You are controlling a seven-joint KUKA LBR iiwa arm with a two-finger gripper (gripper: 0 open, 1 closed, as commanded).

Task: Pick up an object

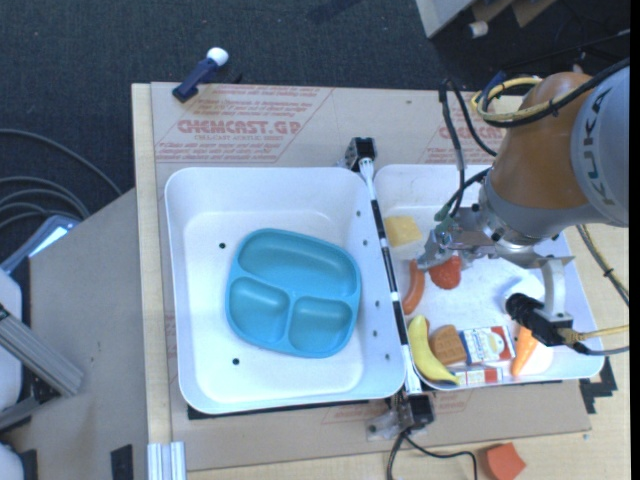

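My gripper reaches down into the right bin, near its middle left. Right under its tip lies a round red piece, touching or nearly touching it. I cannot see the red piece between the fingers. Left of it is a reddish-orange sausage, and behind that a pale yellow block. Along the bin's front lie a banana, a brown biscuit-like piece, a white and red carton and an orange carrot.
The left bin holds a blue divided plate. A blue and white marker lies on the bench's back edge. An orange block sits in front of the right bin. The arm's bulk covers the right bin's back right.
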